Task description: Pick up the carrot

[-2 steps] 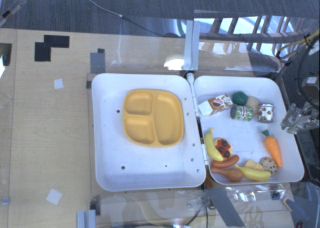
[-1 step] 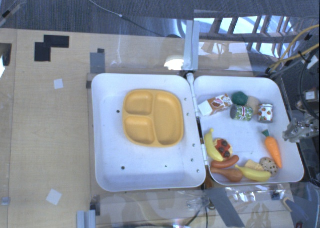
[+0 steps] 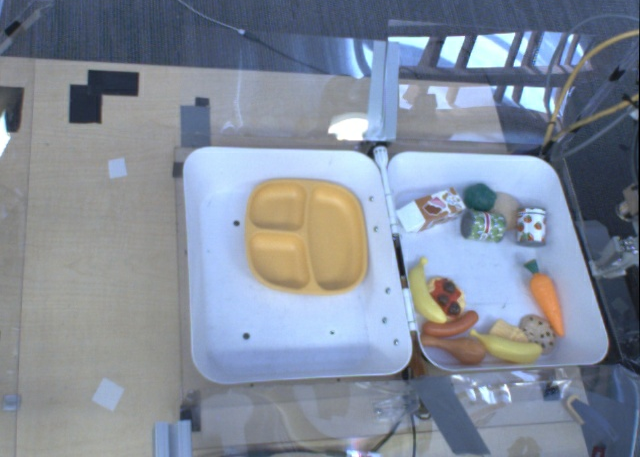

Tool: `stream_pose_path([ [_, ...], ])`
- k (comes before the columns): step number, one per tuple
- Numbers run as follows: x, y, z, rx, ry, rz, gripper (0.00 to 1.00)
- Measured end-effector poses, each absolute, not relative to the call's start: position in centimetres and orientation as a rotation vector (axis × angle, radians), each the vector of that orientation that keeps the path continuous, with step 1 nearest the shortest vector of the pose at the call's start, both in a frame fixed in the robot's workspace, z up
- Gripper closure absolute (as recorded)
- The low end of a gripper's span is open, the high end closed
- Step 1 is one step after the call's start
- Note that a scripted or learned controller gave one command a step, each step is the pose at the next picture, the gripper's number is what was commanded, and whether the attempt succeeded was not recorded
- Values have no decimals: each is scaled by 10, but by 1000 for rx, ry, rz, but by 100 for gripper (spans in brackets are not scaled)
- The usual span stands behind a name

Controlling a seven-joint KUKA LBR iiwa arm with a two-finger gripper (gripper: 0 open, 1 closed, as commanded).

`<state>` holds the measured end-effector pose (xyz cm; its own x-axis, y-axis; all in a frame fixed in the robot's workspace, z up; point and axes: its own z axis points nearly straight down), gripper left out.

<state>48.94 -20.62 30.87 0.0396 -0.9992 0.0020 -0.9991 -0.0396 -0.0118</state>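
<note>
Pale wooden bench (image 3: pixel 90 275) bears two white bins (image 3: pixel 215 325) side by side

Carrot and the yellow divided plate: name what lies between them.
In the camera view, between carrot and plate lie a banana, a pizza slice and the bins' rims.

We get bright, even light from overhead here, so the two white bins (image 3: pixel 300 365) come out nearly blown, with only faint soft shadows along their inner walls. There's a hot glare spot (image 3: pixel 348 128) on the clear sheet just above the left bin, plus bluish window-like reflections (image 3: pixel 480 50) further right. The yellow tray (image 3: pixel 305 235) casts almost no shadow. Sharpness is so-so: small toys in the right bin look soft, and the bottom edge gets smeary. The tabletop (image 3: pixel 90 275) looks a bit washed out.
</note>
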Motion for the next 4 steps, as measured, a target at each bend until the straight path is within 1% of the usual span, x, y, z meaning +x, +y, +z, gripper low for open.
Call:
stream_pose_path([
  [1, 489, -203, 273, -2706, 1587, -7, 100],
  [2, 559, -189, 214, -2819, 1373, 2, 100],
  [3, 492, -184, 97, -2966, 1028, -7, 100],
  [4, 497, -138, 167, -2986, 965, -13, 100],
])
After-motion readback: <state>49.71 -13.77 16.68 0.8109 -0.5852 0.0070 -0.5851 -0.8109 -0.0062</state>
